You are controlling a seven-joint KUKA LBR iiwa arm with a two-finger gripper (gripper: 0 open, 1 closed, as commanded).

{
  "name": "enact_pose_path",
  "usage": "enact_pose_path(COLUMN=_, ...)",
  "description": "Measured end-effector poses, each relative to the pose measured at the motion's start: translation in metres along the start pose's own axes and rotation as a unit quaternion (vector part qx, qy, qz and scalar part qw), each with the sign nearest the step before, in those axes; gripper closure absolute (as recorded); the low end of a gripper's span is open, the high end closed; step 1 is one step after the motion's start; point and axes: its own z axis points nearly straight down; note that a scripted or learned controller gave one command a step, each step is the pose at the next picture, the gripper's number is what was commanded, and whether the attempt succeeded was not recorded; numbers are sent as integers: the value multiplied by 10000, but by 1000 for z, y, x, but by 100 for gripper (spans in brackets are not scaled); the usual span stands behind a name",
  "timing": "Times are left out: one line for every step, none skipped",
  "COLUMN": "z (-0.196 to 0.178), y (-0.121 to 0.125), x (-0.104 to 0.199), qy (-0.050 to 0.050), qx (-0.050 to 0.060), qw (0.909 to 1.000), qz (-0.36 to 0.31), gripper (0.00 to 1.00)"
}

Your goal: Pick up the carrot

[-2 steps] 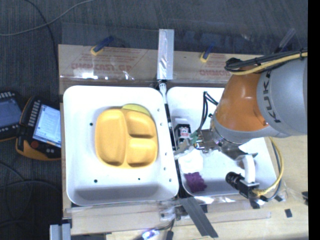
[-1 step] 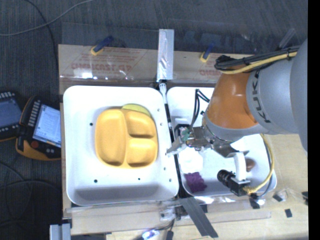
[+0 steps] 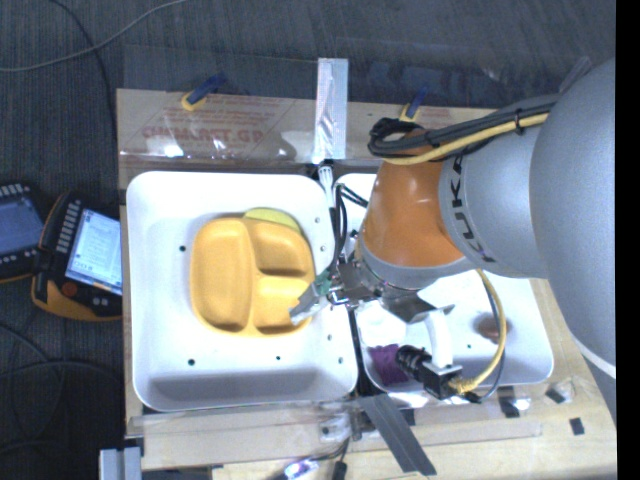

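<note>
A small orange-brown piece (image 3: 494, 326), possibly the carrot, lies in the right bin (image 3: 530, 363) near its right wall, partly crossed by a yellow cable. My gripper (image 3: 312, 298) hangs low over the wall between the two bins, at the right edge of a yellow divided plate (image 3: 235, 268) in the left bin (image 3: 160, 368). It is well to the left of the orange piece. The arm's wrist and orange band (image 3: 410, 218) cover much of the right bin.
A purple object (image 3: 386, 360) sits at the front left of the right bin, beside a black fitting on the arm. A yellow-green thing (image 3: 272, 215) peeks out behind the plate. A handheld pendant (image 3: 80, 258) lies left of the bench.
</note>
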Motion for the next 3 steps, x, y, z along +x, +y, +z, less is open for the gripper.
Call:
enact_pose_path(z=0, y=28, x=-30, qy=1, qx=0, qw=9997, qz=245, gripper=0)
enact_pose_path(z=-8, y=28, x=-28, qy=13, qx=18, qw=9997, qz=233, gripper=100)
enact_pose_path(z=-16, y=28, x=-27, qy=21, qx=33, qw=9997, qz=223, gripper=100)
